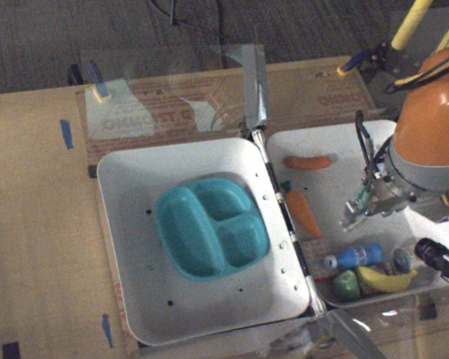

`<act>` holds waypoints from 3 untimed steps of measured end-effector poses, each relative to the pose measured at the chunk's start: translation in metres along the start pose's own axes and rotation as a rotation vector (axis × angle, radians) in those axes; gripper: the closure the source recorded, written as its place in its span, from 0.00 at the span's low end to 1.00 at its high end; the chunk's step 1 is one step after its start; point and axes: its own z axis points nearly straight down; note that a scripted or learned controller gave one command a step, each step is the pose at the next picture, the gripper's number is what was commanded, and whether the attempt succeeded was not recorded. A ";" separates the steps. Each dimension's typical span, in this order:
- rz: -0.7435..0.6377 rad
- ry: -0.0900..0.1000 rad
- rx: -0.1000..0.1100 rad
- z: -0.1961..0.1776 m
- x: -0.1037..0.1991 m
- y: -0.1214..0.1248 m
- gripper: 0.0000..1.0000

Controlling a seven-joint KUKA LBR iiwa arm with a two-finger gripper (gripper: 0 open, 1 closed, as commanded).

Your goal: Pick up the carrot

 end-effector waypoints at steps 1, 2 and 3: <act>0.421 0.001 0.003 0.044 0.056 0.011 1.00; 0.421 0.001 0.003 0.044 0.056 0.011 0.00; 0.318 -0.001 0.000 0.043 -0.010 -0.002 0.00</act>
